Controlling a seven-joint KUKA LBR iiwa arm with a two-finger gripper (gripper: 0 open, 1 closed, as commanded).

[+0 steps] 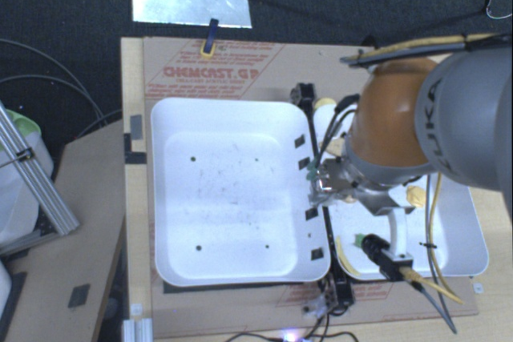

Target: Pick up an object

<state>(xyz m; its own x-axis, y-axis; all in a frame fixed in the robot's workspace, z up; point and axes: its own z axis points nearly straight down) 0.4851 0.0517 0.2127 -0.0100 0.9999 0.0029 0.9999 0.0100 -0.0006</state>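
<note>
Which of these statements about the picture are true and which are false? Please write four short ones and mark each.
1. The arm hangs over the right bin. True.
2. Both bins are black. False: the left bin and the right bin are white.
3. A small yellow thing lies in the right bin, close beside the arm. True.
4. The band on the arm is blue. False: it is orange.
</note>
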